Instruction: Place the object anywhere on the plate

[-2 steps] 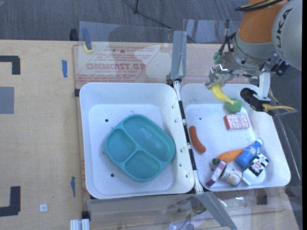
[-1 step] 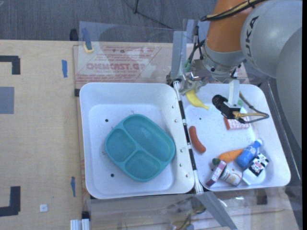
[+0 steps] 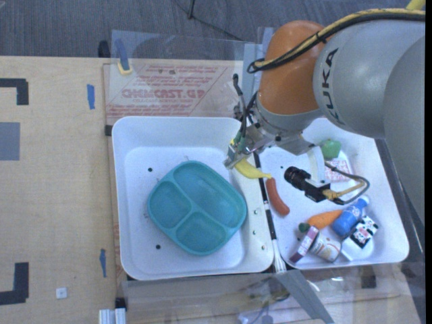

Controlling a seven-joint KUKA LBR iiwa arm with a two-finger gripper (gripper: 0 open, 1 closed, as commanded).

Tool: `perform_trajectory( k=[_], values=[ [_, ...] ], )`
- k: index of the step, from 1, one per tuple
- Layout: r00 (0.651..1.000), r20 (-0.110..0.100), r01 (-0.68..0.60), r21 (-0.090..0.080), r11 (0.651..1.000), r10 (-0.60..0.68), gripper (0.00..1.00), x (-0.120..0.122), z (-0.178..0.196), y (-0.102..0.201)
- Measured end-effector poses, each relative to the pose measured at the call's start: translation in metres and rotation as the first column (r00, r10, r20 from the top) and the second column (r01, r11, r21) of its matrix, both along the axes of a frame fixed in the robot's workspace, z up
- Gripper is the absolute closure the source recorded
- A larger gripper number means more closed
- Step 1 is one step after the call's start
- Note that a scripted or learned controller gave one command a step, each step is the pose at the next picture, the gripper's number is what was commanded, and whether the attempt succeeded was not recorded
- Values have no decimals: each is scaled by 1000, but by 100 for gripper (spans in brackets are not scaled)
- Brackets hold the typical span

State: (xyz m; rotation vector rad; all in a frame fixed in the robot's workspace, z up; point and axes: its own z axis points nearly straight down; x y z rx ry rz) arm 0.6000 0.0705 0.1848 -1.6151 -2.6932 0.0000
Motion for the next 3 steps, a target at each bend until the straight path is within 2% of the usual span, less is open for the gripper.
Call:
perform_trajectory(
  k=[1, 2, 3],
  values=[
    [1000, 1, 2, 0, 1000, -2, 0, 0, 0, -1],
    [994, 0, -112, 0, 994, 112, 0, -112, -62, 40],
    [969, 21, 246, 2, 969, -246, 0, -109, -91, 112]
  ],
)
